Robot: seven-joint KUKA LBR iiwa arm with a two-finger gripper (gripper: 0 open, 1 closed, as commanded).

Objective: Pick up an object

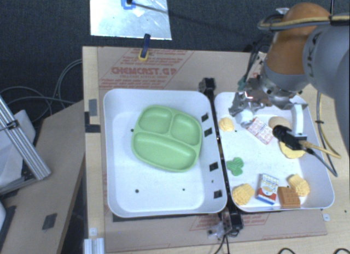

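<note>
Camera view: gripper [241, 107] low in the right bin [327, 184], finger state cannot tell, nothing seen held. Yellow piece [226, 124] just below-left of it, wrapped packet [259, 131] just below-right. Best: centre over one, descend straight, avoid bin wall.

This is a robotics lab or test cell, not a home. A grey industrial robot arm with an orange band [298, 40] reaches over a brown cardboard-covered worktop [147, 67] bearing two shallow white plastic bins [117, 138] side by side. Loose grey cables [65, 81] trail over dark carpet [38, 23], silver aluminium framing rails [22, 143] stand at the left, and a shiny square metal plate [131, 7] lies beyond the worktop. Toy plastic food, such as a yellow waffle-textured piece [243, 194], serves as test props.
</note>
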